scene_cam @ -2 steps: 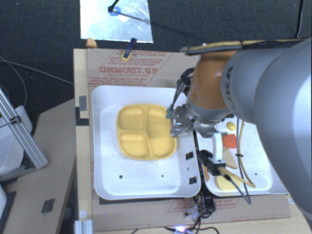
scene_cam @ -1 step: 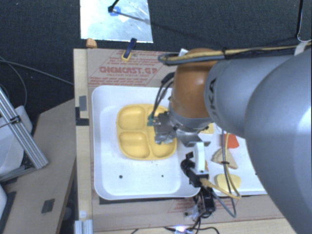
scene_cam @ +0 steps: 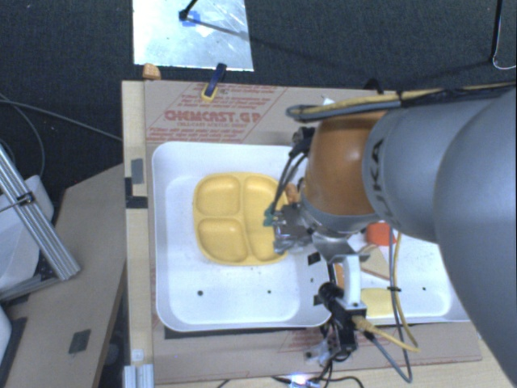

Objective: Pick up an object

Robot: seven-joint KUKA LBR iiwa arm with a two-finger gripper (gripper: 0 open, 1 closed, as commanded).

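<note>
A yellow divided plate point(scene_cam: 233, 217) lies flat in the left white bin point(scene_cam: 226, 305), toward its upper middle. My gripper point(scene_cam: 280, 226) hangs over the plate's right edge, at the wall between the two bins. The grey arm with its orange band point(scene_cam: 339, 172) reaches in from the right and covers most of the right bin point(scene_cam: 428, 289). In that bin an orange object point(scene_cam: 380, 234) shows just under the arm, with a pale yellow flat piece point(scene_cam: 381, 302) and a thin wooden stick point(scene_cam: 373, 275) nearer the front.
The bins rest on a cardboard sheet point(scene_cam: 218, 115) with red print. A shiny foil sheet point(scene_cam: 192, 23) lies on the dark floor behind. A grey table and metal rail point(scene_cam: 32, 217) stand to the left. Yellow and black cables point(scene_cam: 380, 330) dangle below the wrist.
</note>
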